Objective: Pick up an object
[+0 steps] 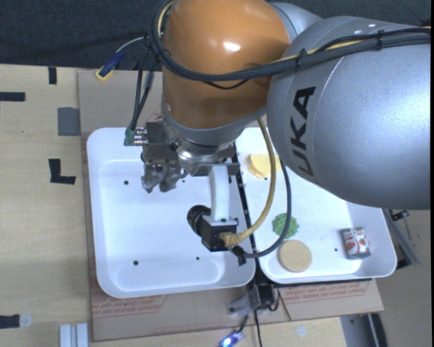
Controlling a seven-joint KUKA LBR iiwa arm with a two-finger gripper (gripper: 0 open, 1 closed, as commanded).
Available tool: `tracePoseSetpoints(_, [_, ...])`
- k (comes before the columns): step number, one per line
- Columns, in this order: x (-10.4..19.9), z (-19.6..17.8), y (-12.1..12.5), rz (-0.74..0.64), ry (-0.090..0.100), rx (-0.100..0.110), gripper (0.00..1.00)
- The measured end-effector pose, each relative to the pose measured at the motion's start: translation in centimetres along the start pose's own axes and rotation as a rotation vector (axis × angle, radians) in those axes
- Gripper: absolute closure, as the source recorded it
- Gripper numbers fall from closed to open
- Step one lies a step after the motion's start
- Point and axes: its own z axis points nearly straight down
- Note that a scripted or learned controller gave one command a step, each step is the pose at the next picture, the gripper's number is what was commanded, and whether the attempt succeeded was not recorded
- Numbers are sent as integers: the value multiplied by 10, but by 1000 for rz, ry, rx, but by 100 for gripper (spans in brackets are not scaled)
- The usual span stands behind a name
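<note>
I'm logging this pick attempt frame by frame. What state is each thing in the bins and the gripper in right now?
Gripper: low over the left bin, nothing visible between its fingers.
Yellow piece: lying in the right bin, partly hidden by the arm.
Green broccoli-like piece: lying in the right bin, untouched.
Round tan disc: lying flat, near the front rim.
Red and white can: in the right bin, apart from the others.

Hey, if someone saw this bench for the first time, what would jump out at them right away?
The big grey and orange arm fills the top and right, its gripper hanging over the left bin. In the right bin lie a tan disc, a green clump, a small red and white can and a yellow piece.
</note>
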Motion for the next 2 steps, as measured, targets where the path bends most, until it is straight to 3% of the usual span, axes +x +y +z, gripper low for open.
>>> tracePoseSetpoints(1, [-4,-175,1,4,15,-35,100])
tracePoseSetpoints(2, [-4,-165,1,5,6,-17,0])
